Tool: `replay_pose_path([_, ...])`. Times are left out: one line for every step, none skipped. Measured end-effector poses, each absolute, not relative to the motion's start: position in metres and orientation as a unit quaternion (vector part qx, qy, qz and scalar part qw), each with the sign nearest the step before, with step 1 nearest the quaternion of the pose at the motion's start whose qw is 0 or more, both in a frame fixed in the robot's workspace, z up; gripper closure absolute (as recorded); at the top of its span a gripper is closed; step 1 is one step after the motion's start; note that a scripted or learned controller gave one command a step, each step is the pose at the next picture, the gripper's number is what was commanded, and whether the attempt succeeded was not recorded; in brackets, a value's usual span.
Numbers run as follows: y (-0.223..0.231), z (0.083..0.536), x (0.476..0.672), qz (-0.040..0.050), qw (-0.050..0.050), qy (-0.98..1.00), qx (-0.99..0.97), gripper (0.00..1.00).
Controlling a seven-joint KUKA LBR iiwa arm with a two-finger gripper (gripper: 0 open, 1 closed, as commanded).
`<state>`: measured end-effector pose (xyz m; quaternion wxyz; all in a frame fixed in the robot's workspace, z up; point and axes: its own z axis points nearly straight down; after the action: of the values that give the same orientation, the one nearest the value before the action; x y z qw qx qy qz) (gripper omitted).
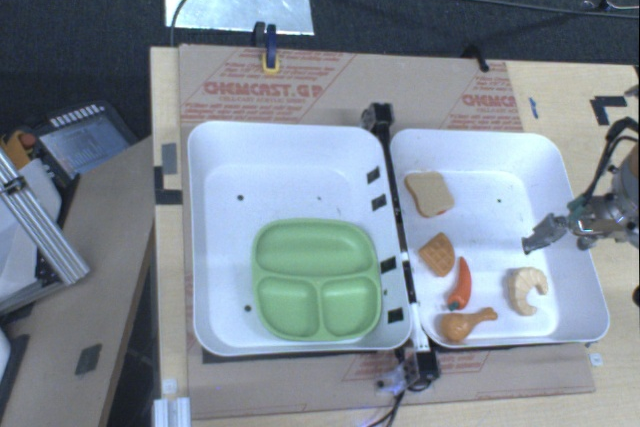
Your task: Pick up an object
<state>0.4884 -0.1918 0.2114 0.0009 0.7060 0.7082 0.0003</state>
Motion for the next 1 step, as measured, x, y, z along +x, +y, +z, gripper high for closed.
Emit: replay_pose_path([-0.1919, 0.1547, 0.498, 0.0002, 0.0, 0.708, 0.707, 0.0])
